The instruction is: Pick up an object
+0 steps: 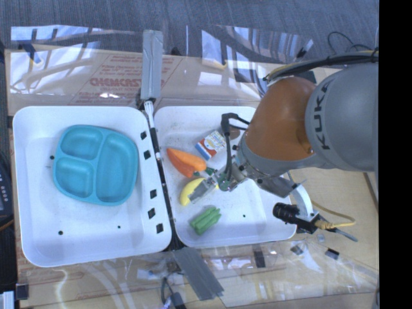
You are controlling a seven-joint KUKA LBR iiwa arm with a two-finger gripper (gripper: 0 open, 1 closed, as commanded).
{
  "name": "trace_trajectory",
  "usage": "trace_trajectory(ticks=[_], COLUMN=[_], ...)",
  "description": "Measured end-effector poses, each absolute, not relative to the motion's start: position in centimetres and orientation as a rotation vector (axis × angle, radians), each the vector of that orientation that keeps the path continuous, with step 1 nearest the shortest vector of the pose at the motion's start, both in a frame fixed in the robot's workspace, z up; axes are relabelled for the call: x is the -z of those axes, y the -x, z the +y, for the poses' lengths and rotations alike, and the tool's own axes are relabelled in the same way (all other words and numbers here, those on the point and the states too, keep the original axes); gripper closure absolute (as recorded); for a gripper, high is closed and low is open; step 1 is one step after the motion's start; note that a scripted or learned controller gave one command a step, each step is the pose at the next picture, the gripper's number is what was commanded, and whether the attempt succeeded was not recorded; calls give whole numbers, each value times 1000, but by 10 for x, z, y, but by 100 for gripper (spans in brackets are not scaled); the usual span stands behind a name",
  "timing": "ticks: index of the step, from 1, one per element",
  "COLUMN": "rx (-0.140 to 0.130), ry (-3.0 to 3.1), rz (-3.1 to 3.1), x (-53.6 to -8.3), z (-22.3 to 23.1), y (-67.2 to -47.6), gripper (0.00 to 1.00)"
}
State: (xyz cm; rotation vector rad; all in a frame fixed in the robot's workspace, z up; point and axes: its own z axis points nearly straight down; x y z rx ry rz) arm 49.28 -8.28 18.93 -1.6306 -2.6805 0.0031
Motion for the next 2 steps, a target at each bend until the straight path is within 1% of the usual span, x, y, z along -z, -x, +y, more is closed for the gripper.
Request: trace_trajectory(ticks=[1, 2], rx=[-2, -1], ry=[1481, 1262], rz=[-2767, -2875], x=[-89, -89], z=[-100, -99], y=[-568, -585], gripper=[0, 0])
